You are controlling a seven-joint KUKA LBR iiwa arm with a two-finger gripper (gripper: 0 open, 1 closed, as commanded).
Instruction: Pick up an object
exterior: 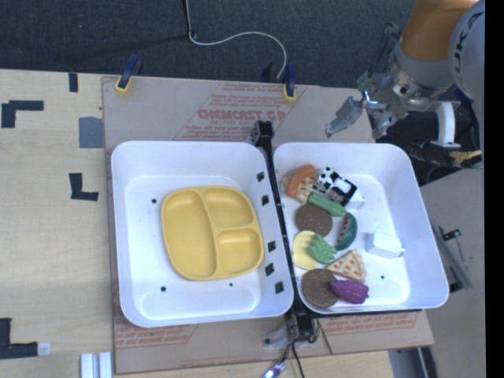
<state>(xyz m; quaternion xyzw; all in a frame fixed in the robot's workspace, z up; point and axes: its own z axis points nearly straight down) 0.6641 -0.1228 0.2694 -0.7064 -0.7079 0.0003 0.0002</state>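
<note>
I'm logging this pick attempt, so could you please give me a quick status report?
Gripper open, holding nothing, above the right bin's far rim. Toy food pile untouched in that bin. Nothing blocking it.

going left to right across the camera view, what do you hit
left bin → yellow divided tray → divider between the bins → pile of toy food → small white block → right bin's far wall; gripper hangs above the right bin's top edge

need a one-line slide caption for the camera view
Gripper open above the right bin's far rim; toy food piled inside, yellow tray in left bin.
</note>
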